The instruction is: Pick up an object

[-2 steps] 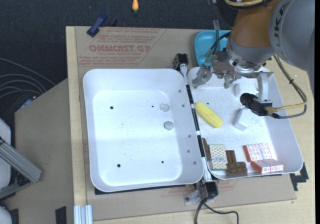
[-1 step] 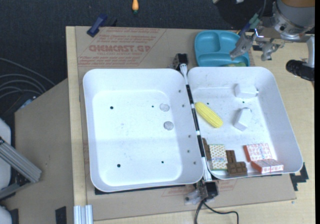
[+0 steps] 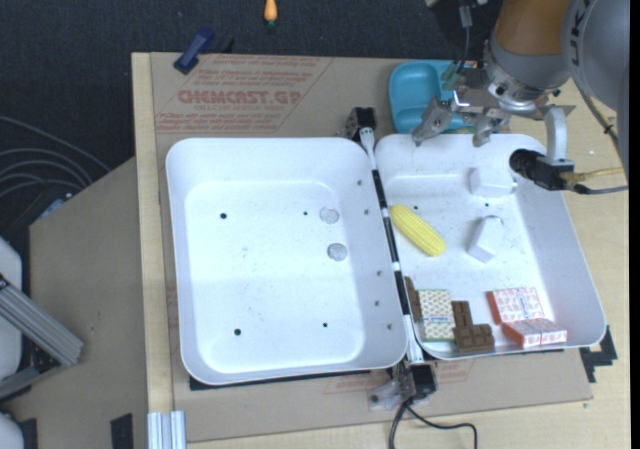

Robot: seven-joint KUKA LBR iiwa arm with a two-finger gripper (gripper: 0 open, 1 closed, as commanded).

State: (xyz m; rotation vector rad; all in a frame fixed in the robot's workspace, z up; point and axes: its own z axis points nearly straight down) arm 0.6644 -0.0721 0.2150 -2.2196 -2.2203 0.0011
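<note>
Hovering over the far edge of the right bin (image 3: 560, 237), the tool (image 3: 458, 125) hung with its two fingers spread apart and nothing between them. Its fingertips sat above the bin's back rim, just in front of a blue scoop-shaped item (image 3: 412, 95) lying on the surface (image 3: 250, 87) behind the bins.

Candidates for the pick all lay in the right bin. A yellow corn cob (image 3: 417, 230) rested near the bin's left wall, angled across the floor. Two small white blocks (image 3: 482, 239) sat toward the middle, hard to tell from the white plastic beneath them. Along the near edge were a patterned box (image 3: 434, 315), a brown chocolate-like bar (image 3: 470, 329) touching it, and a red-and-white carton (image 3: 524, 317) further right. The left bin (image 3: 200, 187) carried only a couple of small round marks on its floor.

The corn cob looked the easiest to take: probably a light, hollow toy, stiff enough not to crush, with a bumpy skin that should give the fingers some bite. Its rounded, tapering body could roll or squirt out, so closing across the thick middle, square to its long axis, seemed wisest. The cartons appeared light and flat-sided but lay low and close together, leaving little room for a finger beside them. The white blocks were likely rigid and smooth, thus more slippery.
</note>
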